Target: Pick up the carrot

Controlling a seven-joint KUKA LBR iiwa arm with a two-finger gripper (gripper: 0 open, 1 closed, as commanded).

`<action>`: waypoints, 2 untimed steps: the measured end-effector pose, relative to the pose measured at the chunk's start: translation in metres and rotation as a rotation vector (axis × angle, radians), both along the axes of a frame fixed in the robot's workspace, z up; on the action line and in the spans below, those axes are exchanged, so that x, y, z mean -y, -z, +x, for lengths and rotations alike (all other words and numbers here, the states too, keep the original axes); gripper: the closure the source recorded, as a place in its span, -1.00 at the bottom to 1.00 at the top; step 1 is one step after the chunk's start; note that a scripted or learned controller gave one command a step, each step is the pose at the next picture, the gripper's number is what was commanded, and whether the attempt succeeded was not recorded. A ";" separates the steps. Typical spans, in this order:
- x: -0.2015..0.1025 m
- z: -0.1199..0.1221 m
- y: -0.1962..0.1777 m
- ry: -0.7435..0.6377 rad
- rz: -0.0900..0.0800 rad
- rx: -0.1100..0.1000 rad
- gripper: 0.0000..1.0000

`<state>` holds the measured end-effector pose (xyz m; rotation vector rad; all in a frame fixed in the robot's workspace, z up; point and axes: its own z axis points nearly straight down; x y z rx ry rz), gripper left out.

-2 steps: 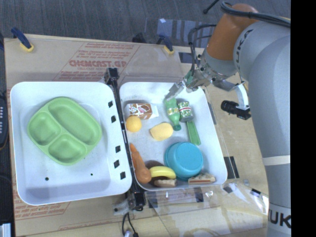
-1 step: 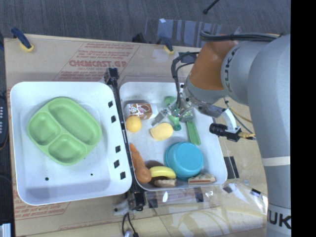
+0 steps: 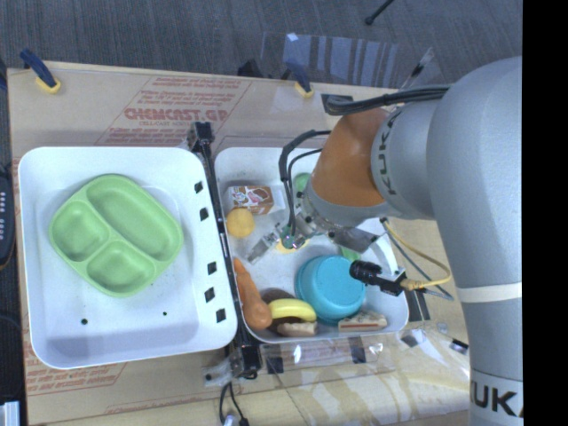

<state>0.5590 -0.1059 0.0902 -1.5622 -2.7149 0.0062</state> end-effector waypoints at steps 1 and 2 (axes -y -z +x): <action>-0.027 0.067 -0.108 0.090 -0.004 0.018 -1.00; 0.024 0.086 -0.066 -0.063 -0.004 0.008 -1.00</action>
